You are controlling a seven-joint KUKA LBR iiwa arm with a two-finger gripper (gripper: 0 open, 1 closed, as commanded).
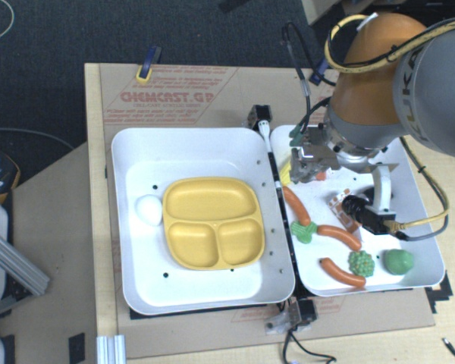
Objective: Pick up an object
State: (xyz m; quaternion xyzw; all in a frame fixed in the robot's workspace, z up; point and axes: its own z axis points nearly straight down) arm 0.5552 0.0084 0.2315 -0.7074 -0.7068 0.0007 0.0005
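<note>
Arm reached in over the right bin [428, 260], gripper [309, 165] low at that bin's far-left corner; couldn't tell its grip state. Right bin held three sausages: one [296, 205] along the left edge, one [339, 236] mid-bin, one [342, 271] near the front edge. Broccoli [360, 263] just beside the front sausage, a green round item [398, 261] at the front-right corner. Left bin [129, 165] held a yellow divided tray [212, 222] in the centre, a white ball [149, 208] touching its left side.
</note>
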